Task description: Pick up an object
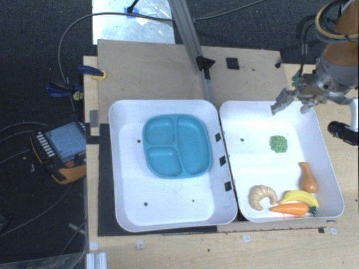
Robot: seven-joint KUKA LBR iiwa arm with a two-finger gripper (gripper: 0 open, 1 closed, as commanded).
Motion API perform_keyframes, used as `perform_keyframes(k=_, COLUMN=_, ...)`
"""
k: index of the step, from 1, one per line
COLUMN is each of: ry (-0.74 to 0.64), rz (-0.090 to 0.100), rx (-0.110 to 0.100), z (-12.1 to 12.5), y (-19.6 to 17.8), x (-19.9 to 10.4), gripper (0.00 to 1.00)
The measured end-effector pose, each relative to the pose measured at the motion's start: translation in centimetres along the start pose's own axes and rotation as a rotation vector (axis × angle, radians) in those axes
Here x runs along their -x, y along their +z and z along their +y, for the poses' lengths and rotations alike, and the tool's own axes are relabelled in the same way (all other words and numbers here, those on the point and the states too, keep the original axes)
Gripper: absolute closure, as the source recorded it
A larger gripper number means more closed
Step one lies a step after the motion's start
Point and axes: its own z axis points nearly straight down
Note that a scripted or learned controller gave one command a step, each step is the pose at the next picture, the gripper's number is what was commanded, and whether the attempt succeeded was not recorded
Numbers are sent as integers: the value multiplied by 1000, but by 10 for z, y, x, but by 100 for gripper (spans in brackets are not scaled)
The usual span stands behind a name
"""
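The right white bin holds a green broccoli piece, an orange-brown pear-shaped gourd, a tan croissant, a yellow banana and an orange carrot. My gripper hangs over the bin's far right corner, up and right of the broccoli. Its two fingers are spread apart with nothing between them.
The left white bin carries a blue divided plate. A slanted metal pole rises behind the bins. Clamps and a handheld pendant lie off the bench to the left.
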Motion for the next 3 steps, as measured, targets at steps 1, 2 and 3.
perform_keyframes(k=1, ry=0, rz=0, rx=-3, z=4, y=42, x=-2, gripper=0)
perform_keyframes(k=2, ry=2, rz=-1, rx=-3, z=10, y=87, x=0, gripper=0)
perform_keyframes(k=3, ry=-1, rz=0, rx=-4, z=13, y=130, x=-5, gripper=0)
